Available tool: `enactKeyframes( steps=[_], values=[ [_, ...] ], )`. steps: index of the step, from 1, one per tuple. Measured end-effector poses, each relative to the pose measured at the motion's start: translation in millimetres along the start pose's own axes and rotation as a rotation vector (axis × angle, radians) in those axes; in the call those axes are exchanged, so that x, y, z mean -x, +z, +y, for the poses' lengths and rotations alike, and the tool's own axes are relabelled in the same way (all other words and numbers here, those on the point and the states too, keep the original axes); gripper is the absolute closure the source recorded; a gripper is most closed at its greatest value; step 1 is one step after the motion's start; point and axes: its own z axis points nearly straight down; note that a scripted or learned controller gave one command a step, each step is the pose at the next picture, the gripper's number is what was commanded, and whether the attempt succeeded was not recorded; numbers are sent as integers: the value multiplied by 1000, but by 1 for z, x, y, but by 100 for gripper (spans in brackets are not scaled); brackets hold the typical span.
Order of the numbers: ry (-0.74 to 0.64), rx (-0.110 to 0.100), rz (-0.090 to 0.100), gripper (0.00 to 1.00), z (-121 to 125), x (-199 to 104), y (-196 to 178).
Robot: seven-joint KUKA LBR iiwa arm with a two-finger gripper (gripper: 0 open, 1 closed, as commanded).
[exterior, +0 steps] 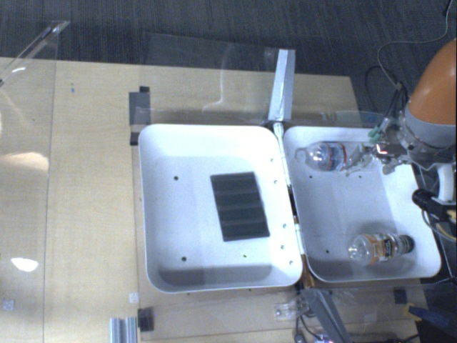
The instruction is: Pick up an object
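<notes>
Down at the near edge of the right bin (pixel 418 266), close to its near right corner, there's a clear plastic bottle (pixel 380 246) lying on its side, dark cap pointing right, some kind of yellowish label around the middle. That one's just sitting there, well apart from the arm.

Now the gripper (pixel 368 153). It's low in the far part of the same bin, coming in from the right off the grey wrist with the orange band (pixel 437 91) above it. Honestly the fingers are a blurry mess of metal and I can't tell how far open they are. What I can say is the tips are right up against a second clear bottle (pixel 327 155), which lies on its side near the far left corner of the right bin. Whether that bottle is actually between the fingers or just beside them, can't tell from this angle. It looks like it's resting on the bin floor.

Left bin (pixel 164 191) holds one thing: a dark ribbed rectangular pad (pixel 239 206), flat on the floor roughly in the middle, turned a bit off square to the bin walls.

Both bins sit side by side, touching along their inner rims, on the light wooden bench (pixel 71 191). A couple of black cables (pixel 437 213) hang off the right edge by the arm.
</notes>
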Motion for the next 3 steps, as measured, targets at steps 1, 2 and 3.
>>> enactKeyframes(
  steps=[1,2,3],
  values=[
    [-42,4,-1,0,72,-34,90],
    [30,4,-2,0,47,54,18],
    [-16,4,-1,0,19,52,101]
  ],
)
